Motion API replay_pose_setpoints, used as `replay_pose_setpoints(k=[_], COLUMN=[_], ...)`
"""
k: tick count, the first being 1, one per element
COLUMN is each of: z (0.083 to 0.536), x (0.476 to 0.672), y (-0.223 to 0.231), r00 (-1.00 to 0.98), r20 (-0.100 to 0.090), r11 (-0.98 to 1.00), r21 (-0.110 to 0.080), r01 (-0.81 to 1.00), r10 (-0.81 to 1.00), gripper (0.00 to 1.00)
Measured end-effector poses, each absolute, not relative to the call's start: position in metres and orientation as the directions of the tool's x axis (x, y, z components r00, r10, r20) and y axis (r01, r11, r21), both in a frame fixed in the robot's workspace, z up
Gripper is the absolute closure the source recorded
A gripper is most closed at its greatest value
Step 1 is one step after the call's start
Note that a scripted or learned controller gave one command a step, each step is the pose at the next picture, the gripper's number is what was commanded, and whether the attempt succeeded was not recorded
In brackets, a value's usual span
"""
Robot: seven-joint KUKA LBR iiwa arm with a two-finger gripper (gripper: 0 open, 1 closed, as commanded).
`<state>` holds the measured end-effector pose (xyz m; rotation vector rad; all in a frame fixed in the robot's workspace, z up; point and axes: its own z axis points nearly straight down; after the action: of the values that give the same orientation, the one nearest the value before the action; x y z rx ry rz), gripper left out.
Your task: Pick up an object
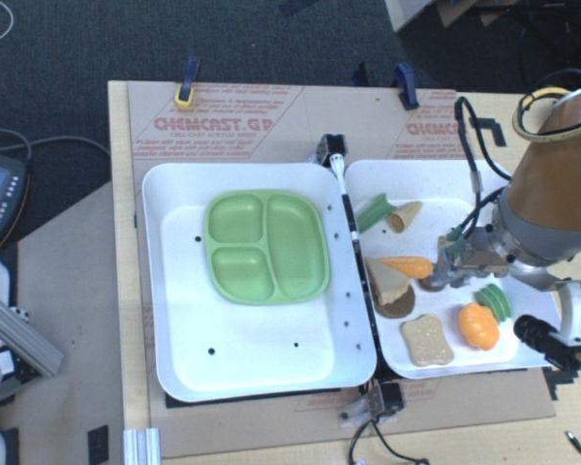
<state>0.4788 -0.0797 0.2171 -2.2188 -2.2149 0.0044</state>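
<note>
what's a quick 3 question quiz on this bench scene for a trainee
1. True or false: the green divided plate lies in the left bin.
2. Which item lies nearest the gripper? A) carrot B) bread slice C) orange
3. Fill in: the toy foods all lie in the ___ bin.

Key: 1 true; 2 A; 3 right.

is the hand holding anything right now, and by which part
Cannot be told. The hand is low in the right bin, at the right end of the carrot, but nothing shows clearly gripped.
</note>
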Motion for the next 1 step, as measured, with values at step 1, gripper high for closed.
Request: replay_pose_setpoints(k=[1], z=[0.2354], x=[0.4827], y=[-0.0738], r00=[-0.002], r20=[-0.001], r11=[0.002], r21=[0.003], r01=[1.000], r10=[1.000], gripper=[1.00])
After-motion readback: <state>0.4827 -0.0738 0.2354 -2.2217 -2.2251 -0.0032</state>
